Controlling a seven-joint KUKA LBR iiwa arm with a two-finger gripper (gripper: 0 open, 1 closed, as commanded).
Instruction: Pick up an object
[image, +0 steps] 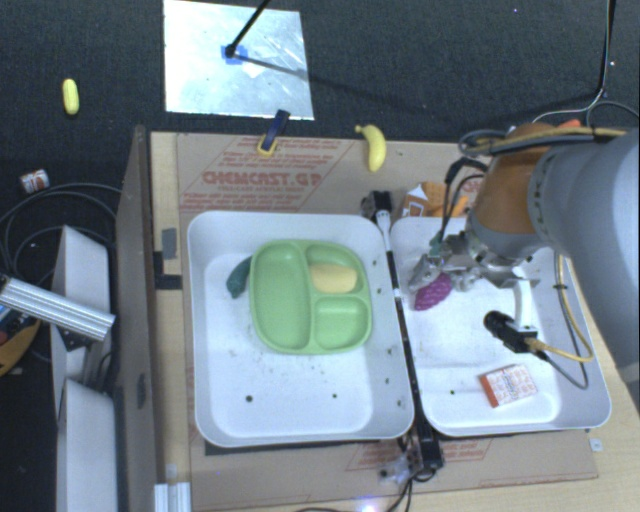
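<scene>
The gripper (447, 268) sits low in the right bin (560, 410). The purple object (433, 293) lies just beside it, toward the divider. Grip state: cannot tell.

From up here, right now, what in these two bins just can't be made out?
- Gripper: camera view; whether it grips the purple object is unclear, since the metal parts blur together over it.
- Dark green object: partly tucked behind the green divided plate.
- Orange packet: mostly hidden by the arm and cables.
- Small red-and-white card: print too small to read.
</scene>
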